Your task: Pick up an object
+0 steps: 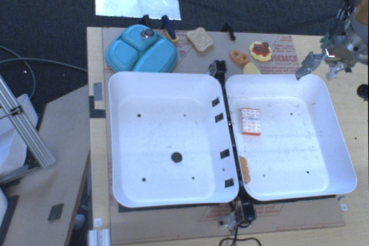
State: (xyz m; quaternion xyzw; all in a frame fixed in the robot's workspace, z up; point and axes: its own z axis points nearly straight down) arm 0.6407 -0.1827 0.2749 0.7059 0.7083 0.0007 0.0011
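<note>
Camera view placed the gripper above the right bin's far rim, fingers spread and empty; the small box, long axis twelve-to-six, was seen toward eight o'clock from it.

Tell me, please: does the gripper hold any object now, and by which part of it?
Nothing is held. The gripper is open above the right bin's far edge, with nothing between its fingers; the small box lies in that bin.

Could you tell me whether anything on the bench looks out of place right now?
Yes. Several toy foods lie outside the bins, behind them: a toast slice, a pretzel and a small pizza, next to a blue tray. An orange piece sits against the right bin's left wall.
</note>
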